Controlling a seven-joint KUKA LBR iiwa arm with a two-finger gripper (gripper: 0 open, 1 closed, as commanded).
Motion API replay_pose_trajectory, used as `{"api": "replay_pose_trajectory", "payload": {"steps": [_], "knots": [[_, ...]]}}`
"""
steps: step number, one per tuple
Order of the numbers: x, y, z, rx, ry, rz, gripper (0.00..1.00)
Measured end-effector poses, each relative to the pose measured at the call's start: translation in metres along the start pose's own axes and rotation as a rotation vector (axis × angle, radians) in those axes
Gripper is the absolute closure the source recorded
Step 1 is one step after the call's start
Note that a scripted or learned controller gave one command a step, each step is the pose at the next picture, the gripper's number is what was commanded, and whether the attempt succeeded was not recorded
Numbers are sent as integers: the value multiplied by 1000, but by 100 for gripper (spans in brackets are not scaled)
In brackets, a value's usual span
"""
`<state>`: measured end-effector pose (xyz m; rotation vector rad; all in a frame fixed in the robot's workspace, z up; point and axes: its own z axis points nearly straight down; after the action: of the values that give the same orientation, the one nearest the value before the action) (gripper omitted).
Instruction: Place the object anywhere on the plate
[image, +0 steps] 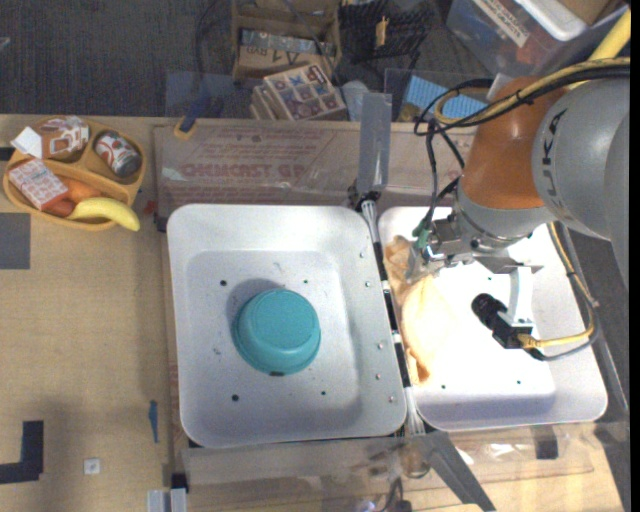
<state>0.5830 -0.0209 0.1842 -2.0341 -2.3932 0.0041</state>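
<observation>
The gripper was seen low over the upper left part of the right bin, hidden mostly beneath the grey wrist and the orange band of the arm. Whether it was wide, narrow or holding anything could not be told from above. Just below and beside it, a pale yellow-tan object was spread along the left wall of the right bin, with soft, blurred edges; its kind could not be made out. A black fitting with a yellow cable was seen hanging nearby over the middle of that bin.

In the left bin, well apart from the object, a round teal plate was set near the centre, with nothing resting on it. Between the two bins a narrow grey divider was seen. At the far upper left, on the wooden bench, a yellow tray was laid out with a banana and small packets.
</observation>
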Motion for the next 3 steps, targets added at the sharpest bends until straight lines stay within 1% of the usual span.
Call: {"api": "replay_pose_trajectory", "payload": {"steps": [1,2,3], "knots": [[0,1,-40,-4,-1,-1,100],[51,16,-50,-7,-2,-402,100],[95,24,-52,-8,-3,-802,100]]}}
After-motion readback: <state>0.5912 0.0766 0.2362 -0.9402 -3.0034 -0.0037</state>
